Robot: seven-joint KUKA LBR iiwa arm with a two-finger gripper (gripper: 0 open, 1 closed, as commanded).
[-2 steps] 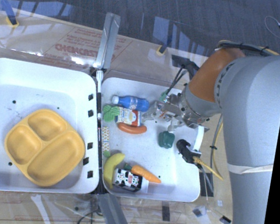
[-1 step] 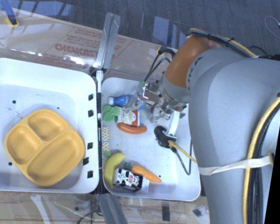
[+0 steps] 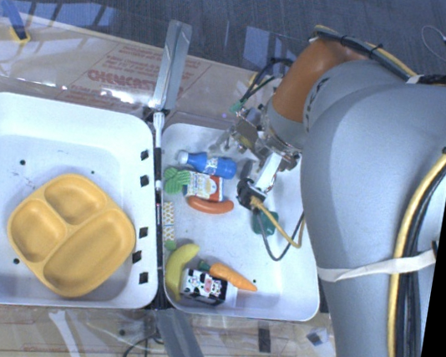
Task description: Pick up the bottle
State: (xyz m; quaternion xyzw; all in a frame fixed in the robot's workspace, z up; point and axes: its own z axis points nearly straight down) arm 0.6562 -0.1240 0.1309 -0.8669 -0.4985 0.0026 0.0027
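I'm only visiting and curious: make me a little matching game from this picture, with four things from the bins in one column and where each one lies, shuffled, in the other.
Things
1. blue bottle
2. yellow divided plate
3. carrot
4. banana

Places
A. in the left bin
B. right bin, upper end of the view, lying on its side
C. right bin, lower left corner, by the dividing wall
D. right bin, lower end, to the view's right of the banana

Pairs: 1-B, 2-A, 3-D, 4-C
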